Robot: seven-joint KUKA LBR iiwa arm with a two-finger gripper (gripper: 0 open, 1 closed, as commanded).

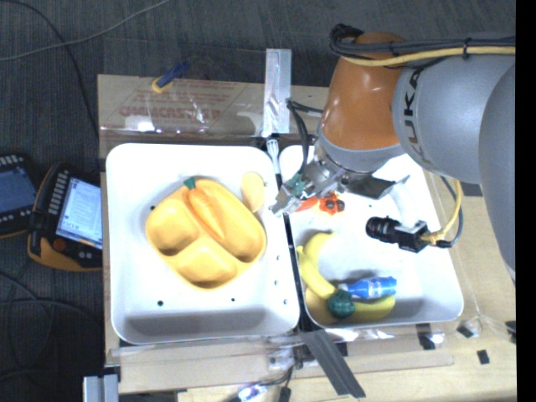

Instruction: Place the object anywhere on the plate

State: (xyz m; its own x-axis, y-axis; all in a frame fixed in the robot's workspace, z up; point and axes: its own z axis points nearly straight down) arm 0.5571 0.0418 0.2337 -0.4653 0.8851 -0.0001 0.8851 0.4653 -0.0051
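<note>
Grey metal and an orange band first: arm (419, 65) reaching in from the right, bulking over the upper right corner of the table (479, 249). Below it, two shallow white bins side by side, left bin (126, 291) and right bin (435, 296), walls touching down the middle.

In the left bin, a big yellow-orange plate (205, 233) shaped like a pepper, with a small green stem at its top, lying flat near the bin's centre. Nothing resting on its surface.

In the right bin, a yellow banana (310, 262) curving along the left wall and bottom edge. Lying across its lower end, a blue bottle (368, 288) on its side, and touching that, a dark green lump (341, 305), too small to make out further.

Higher up, a black cylinder (389, 229) with a yellow cable, hanging off the arm over the right bin.

Pincer (287, 195) low over the shared wall between the bins, near their upper end, pointing left – released or clenched, cannot tell. Just beside it on the right-bin side, a small orange-red bit (325, 202); unclear whether loose or part of the tool.

Smallest: a pale yellow egg-shaped piece (252, 189) in the left bin, off the plate – just beside its upper right edge, close to the pincer.
</note>
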